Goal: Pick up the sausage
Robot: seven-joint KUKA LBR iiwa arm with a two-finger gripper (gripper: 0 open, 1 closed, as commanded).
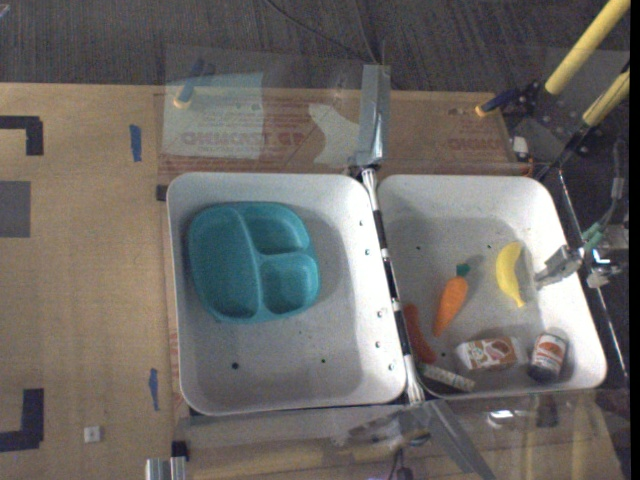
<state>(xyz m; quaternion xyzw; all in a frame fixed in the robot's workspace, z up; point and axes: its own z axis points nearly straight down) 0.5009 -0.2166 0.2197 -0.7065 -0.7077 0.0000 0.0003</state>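
A wooden bench (80, 298) is bearing two white bins (200, 368) over dark carpet. The claw (560, 263) is hanging at the right bin's right rim; its state cannot be told. The sausage (418, 333) is lying far to its left, beyond the carrot (451, 303).

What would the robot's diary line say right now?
sausage: right bin, left wall, untouched | claw: right rim by banana | pick: not yet done

The sausage (419, 334) lies against the right bin's (470, 193) left wall, its lower end hidden. The carton's (489, 353) print and the can's (548, 356) label are unreadable.
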